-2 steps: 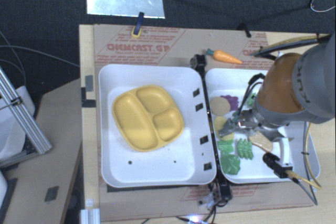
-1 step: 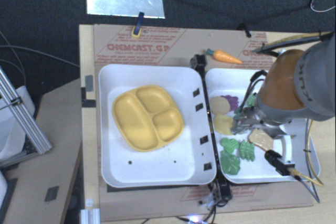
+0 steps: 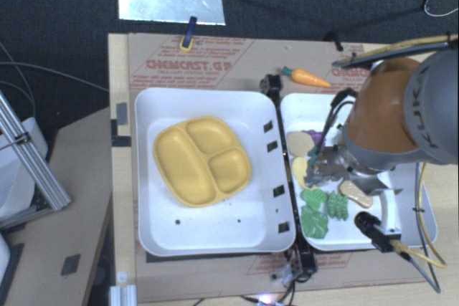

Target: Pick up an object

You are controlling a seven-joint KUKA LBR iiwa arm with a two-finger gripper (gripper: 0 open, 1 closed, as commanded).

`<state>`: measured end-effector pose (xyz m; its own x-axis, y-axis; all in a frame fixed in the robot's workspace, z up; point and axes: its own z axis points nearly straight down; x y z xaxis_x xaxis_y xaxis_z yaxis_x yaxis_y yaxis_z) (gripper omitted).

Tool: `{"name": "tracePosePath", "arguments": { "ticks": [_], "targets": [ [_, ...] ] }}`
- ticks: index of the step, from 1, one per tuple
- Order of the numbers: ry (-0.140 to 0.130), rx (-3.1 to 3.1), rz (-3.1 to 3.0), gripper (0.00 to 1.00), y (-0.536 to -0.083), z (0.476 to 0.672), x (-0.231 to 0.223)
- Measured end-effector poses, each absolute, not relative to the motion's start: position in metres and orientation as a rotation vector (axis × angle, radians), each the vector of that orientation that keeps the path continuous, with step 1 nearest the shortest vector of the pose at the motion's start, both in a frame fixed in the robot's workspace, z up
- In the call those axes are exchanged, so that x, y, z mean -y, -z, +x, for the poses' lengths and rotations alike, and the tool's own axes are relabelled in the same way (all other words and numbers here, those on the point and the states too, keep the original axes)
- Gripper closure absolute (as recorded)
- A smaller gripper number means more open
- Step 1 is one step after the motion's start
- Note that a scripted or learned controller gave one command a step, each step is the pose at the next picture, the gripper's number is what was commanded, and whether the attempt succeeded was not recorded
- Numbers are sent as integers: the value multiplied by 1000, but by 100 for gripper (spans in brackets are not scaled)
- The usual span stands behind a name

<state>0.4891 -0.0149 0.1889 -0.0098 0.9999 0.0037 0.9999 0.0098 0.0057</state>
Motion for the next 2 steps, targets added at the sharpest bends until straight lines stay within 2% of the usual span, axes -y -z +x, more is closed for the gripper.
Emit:
{"name": "tracePosePath", "arguments": {
  "ticks": [1, 2],
  "targets": [
    [-5, -2231, 2212, 100, -184, 487, -25],
    [-10, -2231, 2209, 100, -237, 492, -69]
  ]
}}
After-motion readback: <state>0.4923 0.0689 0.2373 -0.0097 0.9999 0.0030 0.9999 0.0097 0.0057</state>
